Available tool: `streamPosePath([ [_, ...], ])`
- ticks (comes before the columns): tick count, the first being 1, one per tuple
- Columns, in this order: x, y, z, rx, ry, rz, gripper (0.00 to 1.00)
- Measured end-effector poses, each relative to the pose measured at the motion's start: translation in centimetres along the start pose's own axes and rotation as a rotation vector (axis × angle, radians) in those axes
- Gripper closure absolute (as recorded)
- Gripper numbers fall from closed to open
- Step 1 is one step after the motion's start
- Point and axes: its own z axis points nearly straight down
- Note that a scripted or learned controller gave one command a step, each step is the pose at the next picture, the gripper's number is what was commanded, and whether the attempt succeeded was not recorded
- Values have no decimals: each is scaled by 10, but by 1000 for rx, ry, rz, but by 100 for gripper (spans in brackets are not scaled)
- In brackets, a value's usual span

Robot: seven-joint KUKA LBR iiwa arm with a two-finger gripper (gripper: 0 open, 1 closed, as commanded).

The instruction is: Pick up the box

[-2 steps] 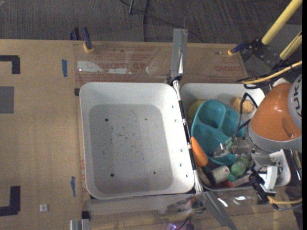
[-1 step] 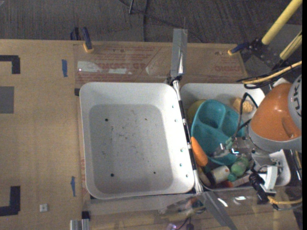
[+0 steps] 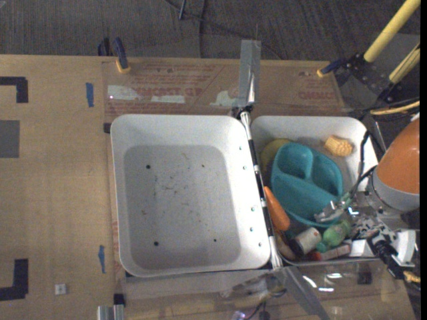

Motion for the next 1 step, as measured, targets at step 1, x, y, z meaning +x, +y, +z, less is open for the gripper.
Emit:
streamPosePath([
  [1, 62, 9, -3, -8, -7, -49, 0],
])
